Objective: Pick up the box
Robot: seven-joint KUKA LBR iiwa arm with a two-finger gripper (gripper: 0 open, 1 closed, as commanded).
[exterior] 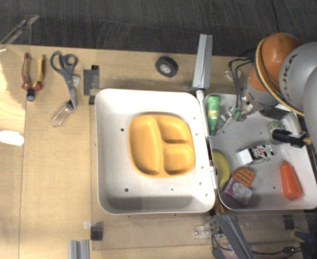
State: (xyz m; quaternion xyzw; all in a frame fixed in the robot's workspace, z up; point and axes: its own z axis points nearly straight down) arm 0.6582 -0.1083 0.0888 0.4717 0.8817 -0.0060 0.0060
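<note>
Wooden bench (45, 166) spans view, dark carpet (121, 9) behind. Left bin (110, 161) holds yellow divided tray (161, 144). Right bin (266, 198) holds small white box (254, 154) near centre, green bottle (213, 112), orange item (290, 179). Grey arm (304, 74) over right bin's far corner; gripper hidden, grip state impossible to tell. Scissors (67, 74), pliers (32, 74), tape roll (166, 66) on bench.

I see the grey arm (304, 74) reaching over the right bin (309, 201), where a small white box (254, 154) lies near the middle, an orange carrot-like piece (290, 180) beside it. Left of that bin, a yellow tray (162, 144) sits in the left bin (112, 182).
</note>
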